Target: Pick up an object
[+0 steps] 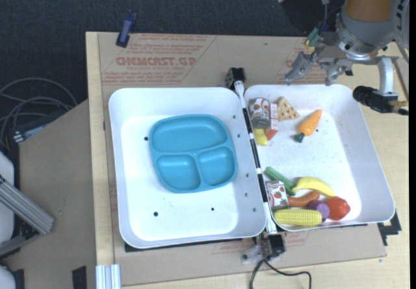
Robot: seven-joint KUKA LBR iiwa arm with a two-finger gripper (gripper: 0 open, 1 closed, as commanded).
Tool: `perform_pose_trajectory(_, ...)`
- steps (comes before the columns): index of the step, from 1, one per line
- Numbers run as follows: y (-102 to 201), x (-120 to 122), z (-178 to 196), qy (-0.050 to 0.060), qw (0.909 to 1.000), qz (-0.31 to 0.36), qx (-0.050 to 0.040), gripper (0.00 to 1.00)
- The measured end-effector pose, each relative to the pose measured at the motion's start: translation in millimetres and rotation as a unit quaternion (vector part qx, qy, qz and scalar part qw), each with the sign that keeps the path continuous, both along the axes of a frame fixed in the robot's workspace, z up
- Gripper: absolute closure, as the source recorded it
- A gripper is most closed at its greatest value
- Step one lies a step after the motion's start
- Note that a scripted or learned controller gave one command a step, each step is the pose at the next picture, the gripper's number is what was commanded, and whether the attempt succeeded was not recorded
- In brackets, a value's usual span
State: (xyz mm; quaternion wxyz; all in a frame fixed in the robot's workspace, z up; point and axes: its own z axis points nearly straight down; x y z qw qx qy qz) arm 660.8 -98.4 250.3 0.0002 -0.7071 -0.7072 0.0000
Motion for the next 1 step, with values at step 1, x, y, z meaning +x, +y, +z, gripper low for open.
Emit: perform_pose_trajectory(1, -35.6, -15.5, -143.2, -0.004, 1.0000, 0.000, -0.0013, 0.00)
